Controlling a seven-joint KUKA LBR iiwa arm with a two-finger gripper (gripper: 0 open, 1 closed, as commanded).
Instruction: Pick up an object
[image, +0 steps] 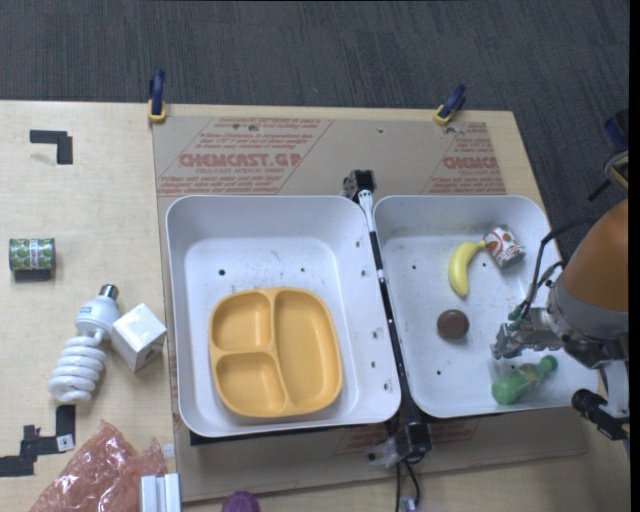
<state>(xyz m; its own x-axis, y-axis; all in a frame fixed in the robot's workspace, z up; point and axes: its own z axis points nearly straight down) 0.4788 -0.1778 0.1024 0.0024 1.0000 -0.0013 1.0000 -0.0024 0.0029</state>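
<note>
The robot's gripper (515, 340) hangs low in the right bin (420, 390), just above a green toy bottle (520, 381); whether it is open or closed cannot be told. A clean pick likely needs centring over the bottle's body before closing, clear of the bin wall.

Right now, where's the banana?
The banana lies in the right bin, toward its far side, beside a small patterned can and above the brown round object in the camera view.
</note>
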